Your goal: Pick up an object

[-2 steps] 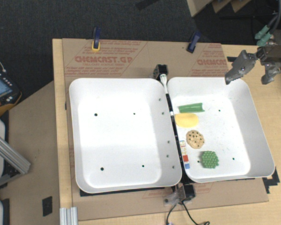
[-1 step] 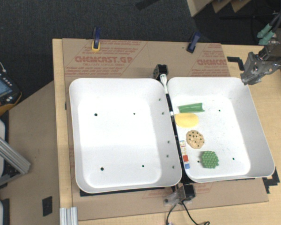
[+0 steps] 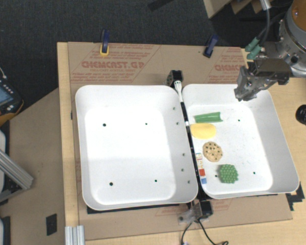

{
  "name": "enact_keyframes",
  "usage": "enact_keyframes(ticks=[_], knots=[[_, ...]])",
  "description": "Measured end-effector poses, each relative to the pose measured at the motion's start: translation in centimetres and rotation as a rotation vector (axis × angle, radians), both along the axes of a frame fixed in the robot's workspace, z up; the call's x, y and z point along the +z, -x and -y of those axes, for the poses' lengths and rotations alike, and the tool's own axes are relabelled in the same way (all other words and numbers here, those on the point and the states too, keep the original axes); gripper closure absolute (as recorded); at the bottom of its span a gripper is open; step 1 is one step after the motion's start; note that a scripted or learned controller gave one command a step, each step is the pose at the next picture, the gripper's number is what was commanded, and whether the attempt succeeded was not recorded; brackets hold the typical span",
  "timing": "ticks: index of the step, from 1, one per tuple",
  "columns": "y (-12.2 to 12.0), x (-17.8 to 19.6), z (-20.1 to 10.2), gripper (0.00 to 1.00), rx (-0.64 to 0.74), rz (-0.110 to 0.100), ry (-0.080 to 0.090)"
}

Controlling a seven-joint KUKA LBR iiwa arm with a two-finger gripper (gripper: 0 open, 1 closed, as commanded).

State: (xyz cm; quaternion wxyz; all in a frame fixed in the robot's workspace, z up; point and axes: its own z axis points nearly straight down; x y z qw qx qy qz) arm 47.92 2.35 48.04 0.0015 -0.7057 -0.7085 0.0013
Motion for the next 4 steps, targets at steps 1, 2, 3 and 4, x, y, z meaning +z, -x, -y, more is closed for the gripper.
enact_keyframes(ticks=[1, 2, 3, 4], knots=[[0.0, 0.1, -4.5, 1.0, 0.001, 0.004, 0.0], [-0.1, 1.2, -4.3, 1.0, -0.003, 0.008, 0.0], [-0.1, 2.3, -4.3, 1.0, -0.002, 0.01, 0.0], [0.0, 2.5, -8.5, 1.0, 0.0, 0.007, -0.001]])
